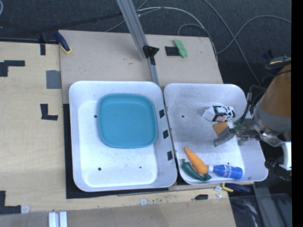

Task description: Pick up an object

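Observation:
The right bin [189, 96] holds several objects. A crumpled black-and-white item [219, 112] lies near its middle right, with a small orange-brown piece [220, 127] just below it. My gripper [224, 137] reaches in from the right and hovers low right next to that orange-brown piece; whether they touch is unclear. An orange carrot toy [195, 160] with a green leafy end [193, 172] rests at the front of the bin. Beside it lies a blue-and-white bottle [227, 171] on its side.
The left bin [80, 126] holds a square teal plate [127, 120]. A slanted metal pole [137, 27] rises behind the bins. A green clip [180, 48] and a blue-yellow clip [64, 43] sit on the board behind. Cables trail at the back right.

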`<state>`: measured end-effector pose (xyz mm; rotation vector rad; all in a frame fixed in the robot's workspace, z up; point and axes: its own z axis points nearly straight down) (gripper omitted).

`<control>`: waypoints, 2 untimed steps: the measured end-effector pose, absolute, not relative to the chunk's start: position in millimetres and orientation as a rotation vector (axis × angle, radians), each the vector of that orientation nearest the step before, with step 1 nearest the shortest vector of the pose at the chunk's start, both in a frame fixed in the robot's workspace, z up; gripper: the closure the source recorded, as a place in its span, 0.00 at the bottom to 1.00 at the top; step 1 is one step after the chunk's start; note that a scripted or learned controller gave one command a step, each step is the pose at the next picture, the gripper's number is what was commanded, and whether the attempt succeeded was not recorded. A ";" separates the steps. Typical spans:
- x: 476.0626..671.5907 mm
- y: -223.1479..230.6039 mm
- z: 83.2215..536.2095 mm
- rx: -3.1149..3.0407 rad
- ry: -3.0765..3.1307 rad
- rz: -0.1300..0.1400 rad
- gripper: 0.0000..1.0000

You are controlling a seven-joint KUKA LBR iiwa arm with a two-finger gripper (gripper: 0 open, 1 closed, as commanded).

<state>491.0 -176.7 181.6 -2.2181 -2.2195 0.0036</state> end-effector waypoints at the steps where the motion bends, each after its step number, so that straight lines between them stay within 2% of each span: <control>1: 495.0 -178.1 120.2 -2.217 -2.218 0.005 0.00; 2: 495.3 -178.1 89.0 -2.222 -2.223 0.000 0.00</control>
